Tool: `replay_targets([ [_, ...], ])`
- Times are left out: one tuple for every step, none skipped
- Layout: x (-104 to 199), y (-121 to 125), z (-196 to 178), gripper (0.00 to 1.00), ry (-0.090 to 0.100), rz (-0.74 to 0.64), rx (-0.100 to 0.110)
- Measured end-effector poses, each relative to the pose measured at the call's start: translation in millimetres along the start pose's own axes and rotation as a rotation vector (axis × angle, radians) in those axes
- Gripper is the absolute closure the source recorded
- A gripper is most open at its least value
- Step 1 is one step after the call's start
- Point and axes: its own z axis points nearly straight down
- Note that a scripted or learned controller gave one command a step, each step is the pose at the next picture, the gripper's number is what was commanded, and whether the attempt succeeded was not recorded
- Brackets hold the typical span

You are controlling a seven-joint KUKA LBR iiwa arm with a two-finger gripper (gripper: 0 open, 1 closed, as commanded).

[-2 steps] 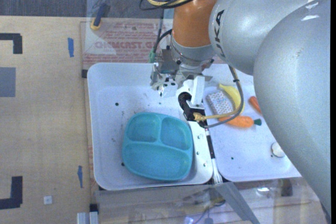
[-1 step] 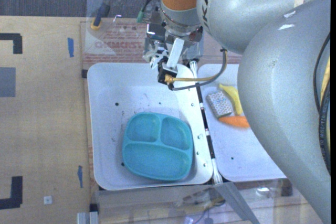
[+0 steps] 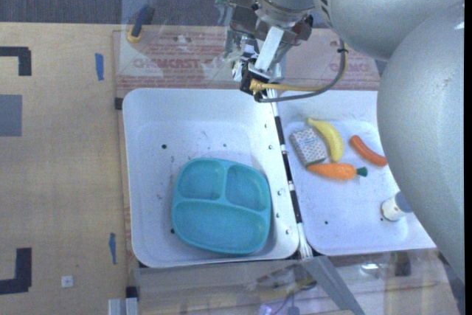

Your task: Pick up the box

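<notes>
Gripper over the bins' back edge, box lying in the right bin.

The gripper hangs at 12 o'clock in the view, above the back rim of the left bin, near its corner with the right bin. I cannot tell whether it is spread or pressed together, and nothing shows in its grasp. The box, grey and speckled, lies at 10 o'clock in the right bin, well apart from the gripper at its 11 o'clock. A banana touches the box at its 3 o'clock and a carrot lies just beside it at 5 o'clock. A teal tray sits at 6 o'clock in the left bin.
</notes>
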Motion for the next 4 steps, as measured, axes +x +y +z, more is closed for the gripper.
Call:
replay_targets([
  [-28,-63,89,1.00,0.000,-0.039,0.003],
  [-55,-72,-70,1.00,-0.001,0.126,0.002],
  [-44,-103,-3,1.00,-0.001,-0.010,0.004],
  [-23,-54,-16,1.00,0.000,0.169,0.000],
])
